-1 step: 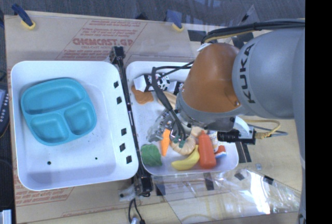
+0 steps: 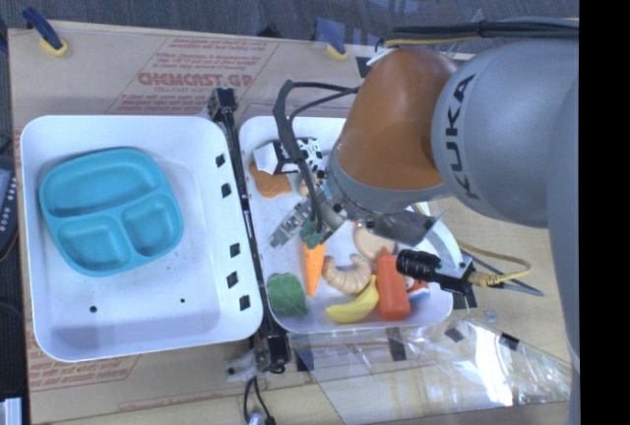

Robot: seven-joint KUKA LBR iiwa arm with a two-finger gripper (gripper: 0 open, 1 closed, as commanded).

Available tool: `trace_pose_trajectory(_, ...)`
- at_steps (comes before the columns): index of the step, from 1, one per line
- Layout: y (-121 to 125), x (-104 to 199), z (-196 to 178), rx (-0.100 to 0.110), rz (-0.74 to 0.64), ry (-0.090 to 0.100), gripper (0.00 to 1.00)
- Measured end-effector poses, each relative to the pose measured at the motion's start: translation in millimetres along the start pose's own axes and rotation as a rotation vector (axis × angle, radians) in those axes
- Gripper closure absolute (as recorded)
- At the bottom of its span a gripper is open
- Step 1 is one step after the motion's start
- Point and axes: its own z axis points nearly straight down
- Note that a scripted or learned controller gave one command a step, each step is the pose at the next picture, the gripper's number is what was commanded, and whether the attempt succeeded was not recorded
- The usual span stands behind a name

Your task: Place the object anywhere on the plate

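A blue divided plate [image 2: 108, 209] lies in the left white bin [image 2: 59, 325]. The right bin [image 2: 258, 133] holds several toy foods: an orange carrot [image 2: 313, 270] with a green top, a green broccoli [image 2: 286, 294], a yellow banana [image 2: 354, 305], a red piece [image 2: 392, 289], a tan curled piece [image 2: 346, 273] and an orange slice [image 2: 271, 183]. My gripper [image 2: 298, 222] hangs low in the right bin, just above the carrot's green top. The big wrist hides the bin's middle and back.
A black divider with clips [image 2: 234, 207] runs between the two bins. Cables [image 2: 492, 277] trail from the wrist over the right bin's front corner. A black-and-white spotted item [image 2: 311, 153] lies at the back of the right bin.
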Motion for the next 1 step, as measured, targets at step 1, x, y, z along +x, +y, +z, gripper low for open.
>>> trace_pose_trajectory(1, -0.4, -0.2, 0.4, 0.001, 0.001, 0.001, 0.00)
